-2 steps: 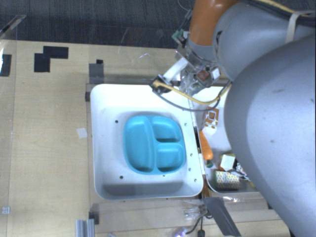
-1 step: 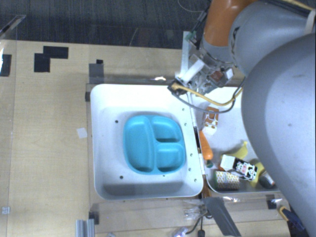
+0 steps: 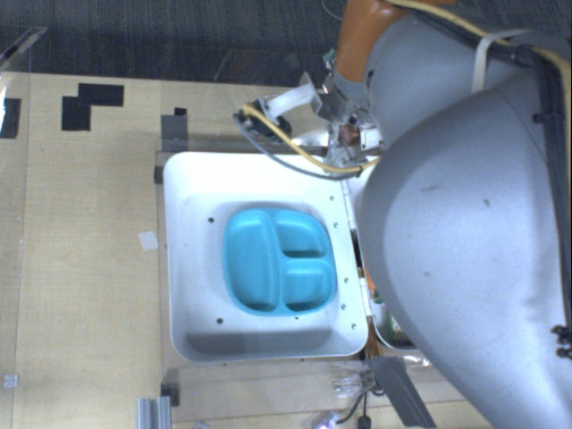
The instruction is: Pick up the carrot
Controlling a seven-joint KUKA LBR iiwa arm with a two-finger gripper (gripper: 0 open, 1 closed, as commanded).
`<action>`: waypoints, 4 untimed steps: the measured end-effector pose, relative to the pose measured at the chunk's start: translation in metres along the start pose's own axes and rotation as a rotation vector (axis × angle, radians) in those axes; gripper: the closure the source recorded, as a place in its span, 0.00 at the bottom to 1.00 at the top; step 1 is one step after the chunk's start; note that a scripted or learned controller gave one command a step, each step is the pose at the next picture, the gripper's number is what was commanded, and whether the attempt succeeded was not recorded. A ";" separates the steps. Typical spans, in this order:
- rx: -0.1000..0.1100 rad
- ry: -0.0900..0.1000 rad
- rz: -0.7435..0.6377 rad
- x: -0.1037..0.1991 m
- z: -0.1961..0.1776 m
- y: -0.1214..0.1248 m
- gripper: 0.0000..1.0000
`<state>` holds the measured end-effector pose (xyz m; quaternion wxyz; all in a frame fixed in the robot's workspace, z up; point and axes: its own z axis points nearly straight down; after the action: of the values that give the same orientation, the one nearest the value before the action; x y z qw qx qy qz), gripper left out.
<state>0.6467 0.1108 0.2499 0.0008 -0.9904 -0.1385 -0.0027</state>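
One white bin [image 3: 179, 239] is seen whole at the middle of the bench [image 3: 80, 239]. It is shallow, with rounded corners, a smooth matt floor and a few small dark holes. A glossy blue plate [image 3: 279, 259] of moulded plastic lies in it, rounded and split into three compartments.

The second bin [image 3: 393, 333] is almost wholly covered by the arm [image 3: 465, 239], whose broad, smooth grey shell takes up the right side; just a short piece of rim is left showing near the bottom. Where the carrot lies relative to the claw [image 3: 344, 146] cannot be told. A thin orange sliver is glimpsed at the shell's edge beside the first bin's right rim, but it is too small to be identified.

The claw is seen beyond the far rim of the bins, below the orange band [image 3: 362, 25], among metal fittings and a looping yellow cable [image 3: 286, 146]. Whether it is open or closed, and whether anything is held in it, cannot be made out.

The bench top is pale wood-coloured board, marked with black blocks [image 3: 89, 104] at the far left.
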 end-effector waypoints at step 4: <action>-0.001 -0.005 0.072 -0.044 0.038 0.118 1.00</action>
<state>0.6372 -0.0143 0.2114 -0.0001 -0.9947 -0.1028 -0.0001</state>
